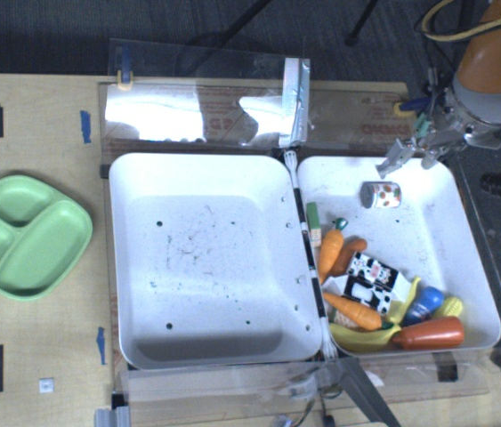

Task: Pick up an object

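My gripper (410, 158) hangs over the far edge of the right bin (472, 238), its two fingers spread open with nothing between them. Just below it a small grey can-like piece (380, 194) lies on the bin floor, apart from the fingers. Toward the bin's near side sits a pile: two carrots (330, 252) (353, 310), a black-and-white patterned item (373, 281), a banana (364, 337), a red-orange piece (429, 332) and a blue piece (424, 302).
The left bin (143, 176) lies beside the right one, sharing a middle rim (302, 238). A green divided plate (24, 234) rests on the bench at far left. A clear plastic panel (206, 105) stands behind the bins.
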You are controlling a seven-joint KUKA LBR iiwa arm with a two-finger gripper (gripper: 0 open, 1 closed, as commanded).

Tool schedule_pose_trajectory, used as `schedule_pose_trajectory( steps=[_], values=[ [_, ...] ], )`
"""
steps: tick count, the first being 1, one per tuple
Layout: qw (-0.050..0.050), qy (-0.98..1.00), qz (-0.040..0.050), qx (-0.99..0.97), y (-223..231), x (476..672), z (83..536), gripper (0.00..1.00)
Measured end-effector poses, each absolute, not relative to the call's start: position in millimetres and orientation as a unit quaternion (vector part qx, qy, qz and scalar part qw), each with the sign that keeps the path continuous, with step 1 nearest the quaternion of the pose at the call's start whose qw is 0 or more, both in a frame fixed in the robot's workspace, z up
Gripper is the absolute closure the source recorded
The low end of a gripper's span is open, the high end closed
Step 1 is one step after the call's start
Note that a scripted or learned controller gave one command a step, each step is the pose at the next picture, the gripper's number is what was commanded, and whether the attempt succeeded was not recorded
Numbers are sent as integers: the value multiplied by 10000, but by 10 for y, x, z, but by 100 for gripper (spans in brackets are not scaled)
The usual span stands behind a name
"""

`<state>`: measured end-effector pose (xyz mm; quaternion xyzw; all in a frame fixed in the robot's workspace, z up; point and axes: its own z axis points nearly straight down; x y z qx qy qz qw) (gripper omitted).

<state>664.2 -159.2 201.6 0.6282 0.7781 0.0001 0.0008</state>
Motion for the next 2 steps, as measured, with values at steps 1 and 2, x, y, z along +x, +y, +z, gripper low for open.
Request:
schedule_pose_trajectory(
  steps=[1,2],
  values=[
    [-7,7724,-3,6352,-1824,6673,1088,0],
    [4,7975,-8,6033,-1722,6681,879,0]
  ],
)
